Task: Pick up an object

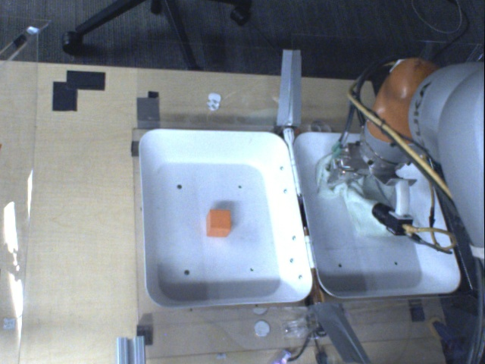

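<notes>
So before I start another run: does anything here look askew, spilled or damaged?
Nothing stands out. The small orange cube sits flat near the middle of the left white bin; the gripper hangs over the right white bin.

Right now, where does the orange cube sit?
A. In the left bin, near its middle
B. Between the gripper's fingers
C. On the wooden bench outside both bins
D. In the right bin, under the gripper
A. The orange cube rests on the floor of the left bin, near its middle, while the gripper is over the right bin.
</notes>
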Controlling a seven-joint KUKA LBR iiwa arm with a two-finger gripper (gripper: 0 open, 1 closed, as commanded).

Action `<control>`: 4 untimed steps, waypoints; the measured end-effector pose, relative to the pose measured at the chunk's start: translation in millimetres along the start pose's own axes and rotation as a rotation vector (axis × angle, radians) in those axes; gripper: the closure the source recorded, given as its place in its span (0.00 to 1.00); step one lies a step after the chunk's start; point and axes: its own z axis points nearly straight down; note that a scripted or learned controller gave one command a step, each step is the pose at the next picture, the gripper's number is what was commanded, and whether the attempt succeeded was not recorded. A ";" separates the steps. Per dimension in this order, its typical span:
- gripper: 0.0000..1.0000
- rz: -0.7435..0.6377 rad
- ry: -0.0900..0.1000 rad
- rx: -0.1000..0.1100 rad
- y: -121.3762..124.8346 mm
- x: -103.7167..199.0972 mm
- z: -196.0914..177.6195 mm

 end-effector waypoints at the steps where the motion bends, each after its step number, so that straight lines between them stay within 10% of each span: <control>1: 0.00 0.046 0.000 0.010 1.6 6.0 -30.5; 2: 0.00 0.045 0.000 -0.008 -11.0 -2.8 4.8; 3: 1.00 0.043 0.001 -0.013 -8.9 -1.5 -7.0; 4: 1.00 0.257 -0.002 0.011 47.4 15.7 -84.5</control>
